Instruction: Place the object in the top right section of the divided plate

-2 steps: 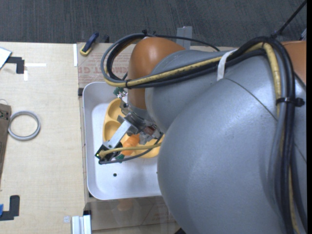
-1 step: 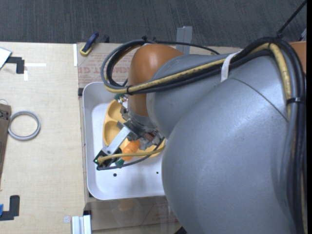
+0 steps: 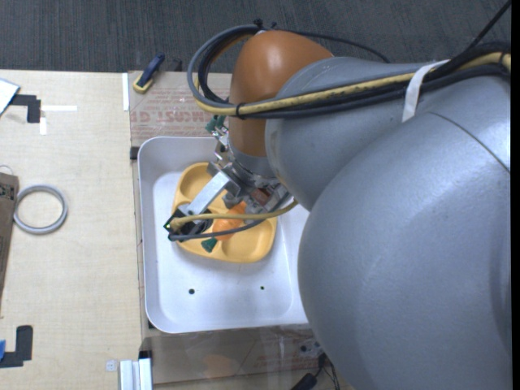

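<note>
A yellow divided plate (image 3: 248,249) lies in the upper half of the left white bin (image 3: 219,303). My gripper (image 3: 244,195) hangs low over the plate's middle, reaching in from the right, and hides most of the plate's right and upper sections. A small orange object (image 3: 231,226) with a green piece (image 3: 210,244) beside it shows on the plate just below and to the left of the gripper. Whether the gripper touches the orange object cannot be told from this view.
The bulky grey arm (image 3: 406,218) covers the whole right side, including the second bin. A grey tape roll (image 3: 39,208) lies on the wooden bench at left. A blue-handled tool (image 3: 150,70) rests beyond the bin's far edge.
</note>
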Available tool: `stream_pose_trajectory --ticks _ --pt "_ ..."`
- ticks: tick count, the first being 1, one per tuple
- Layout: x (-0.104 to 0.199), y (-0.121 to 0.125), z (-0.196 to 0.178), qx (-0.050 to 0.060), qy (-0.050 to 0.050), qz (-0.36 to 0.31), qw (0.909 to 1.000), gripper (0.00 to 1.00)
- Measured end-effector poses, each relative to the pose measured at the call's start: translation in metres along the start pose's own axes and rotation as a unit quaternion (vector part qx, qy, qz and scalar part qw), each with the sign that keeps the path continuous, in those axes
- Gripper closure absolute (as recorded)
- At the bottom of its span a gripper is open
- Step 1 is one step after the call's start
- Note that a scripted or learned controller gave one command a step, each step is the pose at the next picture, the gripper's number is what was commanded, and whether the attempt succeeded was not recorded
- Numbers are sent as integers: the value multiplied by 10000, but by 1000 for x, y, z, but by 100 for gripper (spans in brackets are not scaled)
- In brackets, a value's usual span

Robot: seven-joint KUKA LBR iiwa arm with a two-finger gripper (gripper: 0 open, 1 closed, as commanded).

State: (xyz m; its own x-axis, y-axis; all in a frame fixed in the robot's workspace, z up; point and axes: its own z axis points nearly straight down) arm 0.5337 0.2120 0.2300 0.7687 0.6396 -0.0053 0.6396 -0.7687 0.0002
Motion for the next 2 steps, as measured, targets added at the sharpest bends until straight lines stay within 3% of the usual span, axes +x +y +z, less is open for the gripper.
stream_pose_trajectory --ticks 1,2 --pt "-34 -49 72 8 -11 -813 9967 100" --pt "-14 -31 88 8 -6 -2900 9570 100"
